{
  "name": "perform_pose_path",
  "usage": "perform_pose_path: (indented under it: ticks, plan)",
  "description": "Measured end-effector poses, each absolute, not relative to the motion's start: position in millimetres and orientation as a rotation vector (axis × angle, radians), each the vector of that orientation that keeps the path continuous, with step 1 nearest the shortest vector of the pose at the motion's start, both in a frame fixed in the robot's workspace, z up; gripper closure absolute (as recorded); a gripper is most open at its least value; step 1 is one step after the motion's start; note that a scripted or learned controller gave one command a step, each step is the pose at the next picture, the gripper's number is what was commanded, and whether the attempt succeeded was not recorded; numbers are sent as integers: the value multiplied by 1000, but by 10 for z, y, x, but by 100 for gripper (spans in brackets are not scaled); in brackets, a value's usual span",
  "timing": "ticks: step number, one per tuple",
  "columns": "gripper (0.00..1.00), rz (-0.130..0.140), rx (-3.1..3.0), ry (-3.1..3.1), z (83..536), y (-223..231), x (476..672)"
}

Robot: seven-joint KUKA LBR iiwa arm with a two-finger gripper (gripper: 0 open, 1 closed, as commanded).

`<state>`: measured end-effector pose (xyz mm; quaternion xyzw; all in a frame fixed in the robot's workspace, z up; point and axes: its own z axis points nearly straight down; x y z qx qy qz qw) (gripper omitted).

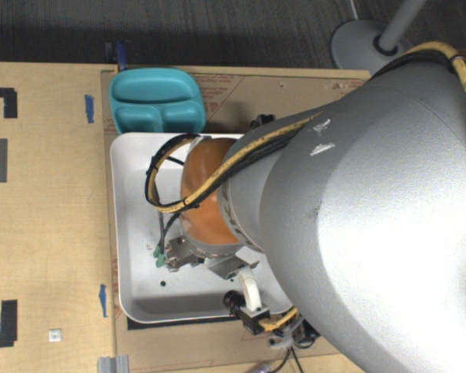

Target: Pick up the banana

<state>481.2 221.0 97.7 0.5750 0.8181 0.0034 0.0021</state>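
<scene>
My grey arm [357, 208] with its orange band [206, 200] reaches in from the right and covers most of the white bin [132, 231]. The wrist hangs low over the bin's middle, with the gripper mount [188, 253] at its lower end. The fingers are hidden under the wrist. Whatever lies under the arm is hidden; the bare part of the bin floor on the left holds no banana.
A teal compartment tray [157, 101] stands just behind the bin. A looped black and yellow cable [165, 185] hangs off the wrist. Brown cardboard [46, 208] covers the bench to the left, marked with black and blue tape.
</scene>
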Motion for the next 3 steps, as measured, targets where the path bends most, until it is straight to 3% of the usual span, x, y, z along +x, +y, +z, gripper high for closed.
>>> perform_pose_path:
  ticks: [1,2,3]
  plan:
    - [100,-2,2523,1873,1893,2161,5367]
    - [0,-3,2524,1873,1892,2161,5365]
    - [0,-2,2591,1779,854,1847,4931]
